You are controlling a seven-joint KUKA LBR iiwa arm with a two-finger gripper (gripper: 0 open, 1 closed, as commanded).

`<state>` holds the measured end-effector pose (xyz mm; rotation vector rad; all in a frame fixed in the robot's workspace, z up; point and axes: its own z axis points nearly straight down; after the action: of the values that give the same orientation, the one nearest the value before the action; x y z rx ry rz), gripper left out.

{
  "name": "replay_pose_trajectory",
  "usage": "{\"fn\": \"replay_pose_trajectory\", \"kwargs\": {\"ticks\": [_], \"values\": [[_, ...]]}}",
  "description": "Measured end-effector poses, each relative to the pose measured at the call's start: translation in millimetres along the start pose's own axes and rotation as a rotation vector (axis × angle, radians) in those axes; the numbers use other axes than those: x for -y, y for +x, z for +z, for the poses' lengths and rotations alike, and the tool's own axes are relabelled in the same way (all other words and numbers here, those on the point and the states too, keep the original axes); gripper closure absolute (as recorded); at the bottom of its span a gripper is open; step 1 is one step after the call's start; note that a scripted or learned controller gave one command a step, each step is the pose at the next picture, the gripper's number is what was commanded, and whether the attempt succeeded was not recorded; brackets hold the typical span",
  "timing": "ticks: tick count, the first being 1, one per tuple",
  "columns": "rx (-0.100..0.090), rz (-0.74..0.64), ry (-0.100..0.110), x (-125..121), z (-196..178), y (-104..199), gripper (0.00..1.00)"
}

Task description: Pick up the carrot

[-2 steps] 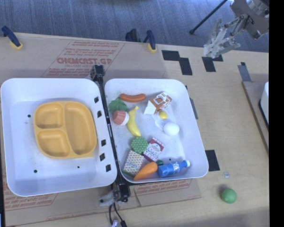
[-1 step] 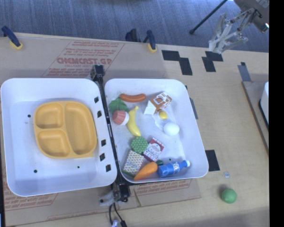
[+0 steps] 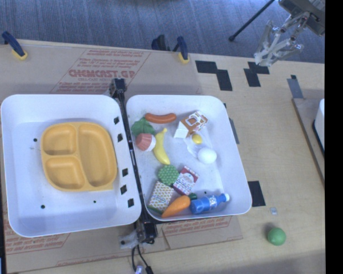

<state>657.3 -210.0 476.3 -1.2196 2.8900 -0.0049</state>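
On the far left sits the left bin (image 3: pixel 11 170), and inside it a yellow divided tray (image 3: pixel 79 154) lies flat in the middle, three compartments facing up. It looks like a waiting drop-off spot, set well away from the clutter so nothing crowds it.

Across the hinge-like seam is the right bin (image 3: pixel 233 170), and here is where it gets busy. Up top lie a sausage (image 3: pixel 160 118) and a small carton (image 3: pixel 194 123); below them a strawberry-like red piece (image 3: pixel 145 141) touches a banana (image 3: pixel 160 148), with a white egg (image 3: pixel 207 155) off to the side.

And there is our target: the carrot (image 3: pixel 176 206) lies on its side at the bin's near edge, orange tip pointing left, wedged between a patterned packet (image 3: pixel 160 196) and a blue bottle (image 3: pixel 208 204). The bottle is touching its thick end, so my read is that a clean pinch needs to come across the carrot's body, not along it.

Further right, a green ball (image 3: pixel 276 236) rests alone on the bench, outside both bins.

Top right, the gripper (image 3: pixel 272 51) hovers high over the bench, well apart from the carrot. Its fingers look spread and released, nothing between them. The approach has not yet begun.
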Motion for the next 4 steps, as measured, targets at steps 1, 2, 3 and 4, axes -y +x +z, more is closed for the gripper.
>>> {"fn": "replay_pose_trajectory", "kwargs": {"ticks": [1,2,3,4], "values": [[0.001,-0.155,0.0,0.0,-7.9,-0.2,1.0],[-0.002,-0.458,-0.007,-0.7,30.1,0.2,1.0],[0.001,-0.967,-0.004,-0.3,-1.3,0.1,1.0],[0.002,-1.405,-0.01,-7.2,90.3,-5.8,1.0]]}}
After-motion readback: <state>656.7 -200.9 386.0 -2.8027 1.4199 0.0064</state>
